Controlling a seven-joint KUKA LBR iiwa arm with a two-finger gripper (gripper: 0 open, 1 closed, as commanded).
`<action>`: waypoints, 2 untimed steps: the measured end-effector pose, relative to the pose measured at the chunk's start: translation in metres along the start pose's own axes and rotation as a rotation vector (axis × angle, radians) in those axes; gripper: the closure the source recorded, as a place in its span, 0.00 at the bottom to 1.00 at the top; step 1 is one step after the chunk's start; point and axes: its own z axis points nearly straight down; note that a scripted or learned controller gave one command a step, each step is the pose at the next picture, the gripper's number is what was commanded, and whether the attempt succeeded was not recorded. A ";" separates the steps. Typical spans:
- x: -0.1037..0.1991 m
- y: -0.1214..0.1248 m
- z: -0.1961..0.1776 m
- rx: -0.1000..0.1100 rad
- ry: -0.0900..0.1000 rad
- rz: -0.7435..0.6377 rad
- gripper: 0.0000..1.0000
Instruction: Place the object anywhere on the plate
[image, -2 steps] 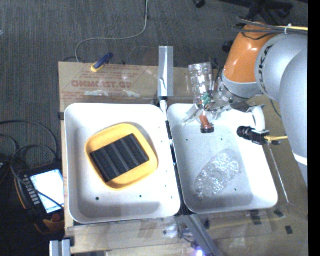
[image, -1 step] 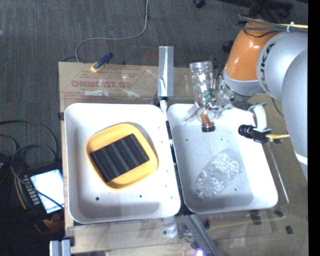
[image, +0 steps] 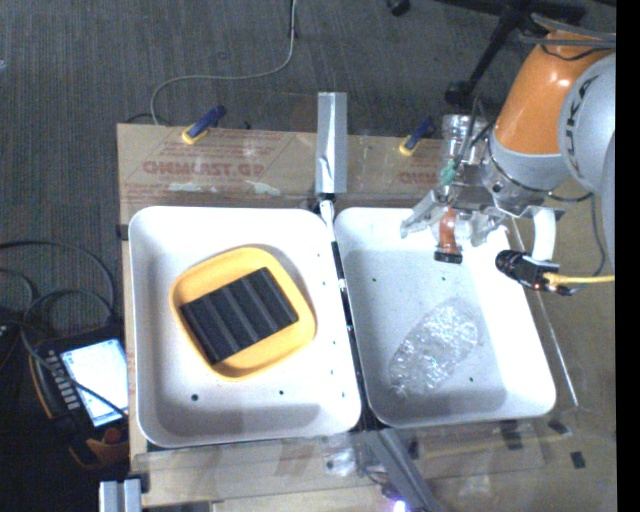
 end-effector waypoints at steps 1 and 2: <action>0.065 -0.041 0.058 0.002 0.003 -0.154 1.00; 0.169 -0.085 0.058 0.001 0.003 -0.273 1.00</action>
